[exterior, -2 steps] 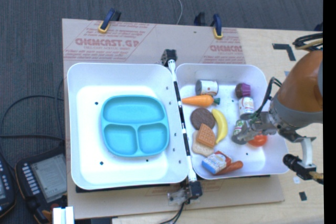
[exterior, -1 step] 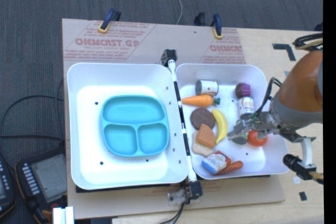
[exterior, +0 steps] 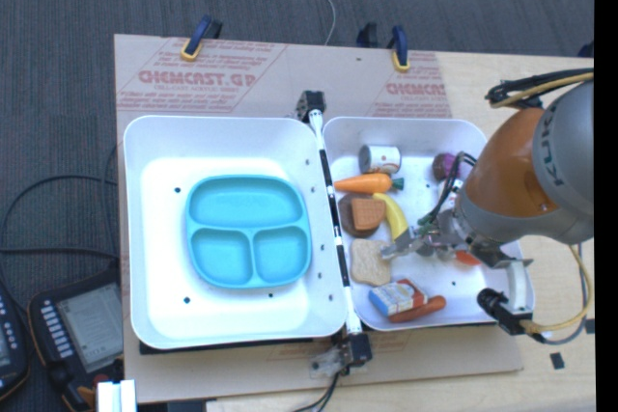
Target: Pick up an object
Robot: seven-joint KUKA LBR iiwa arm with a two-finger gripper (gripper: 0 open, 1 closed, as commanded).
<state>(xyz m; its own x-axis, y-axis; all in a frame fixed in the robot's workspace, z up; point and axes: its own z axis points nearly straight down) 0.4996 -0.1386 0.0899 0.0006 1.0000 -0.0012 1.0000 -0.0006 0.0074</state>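
- Camera view: the gripper point(exterior: 410, 244) sits low in the right bin point(exterior: 410, 128), centre-right of the frame, its metal tips pointing toward frame left.
- Whether the tips are spread or pressed together I cannot tell; they blur into one grey shape, and nothing shows between them.
- Nearest things: the banana point(exterior: 393, 215) lies just up-left of the tips, its long axis running from upper left to lower right; the bread point(exterior: 369, 262) lies just down-left of them, flat.
- Further out: a brown slice point(exterior: 364, 216) left of the banana, a carrot point(exterior: 367, 182) above it with its long axis across the frame, a can point(exterior: 382, 157) on its side higher still, a dark round thing point(exterior: 446, 166) at the upper right.
- Near the bin's lower edge: a small box point(exterior: 390, 297) and a sausage point(exterior: 419, 309) touching it.
- Judgement: the banana or bread is the likeliest target, a short move toward frame left.
- The left bin point(exterior: 154, 304) holds a blue tray point(exterior: 248, 232), well apart from the arm point(exterior: 526, 178).
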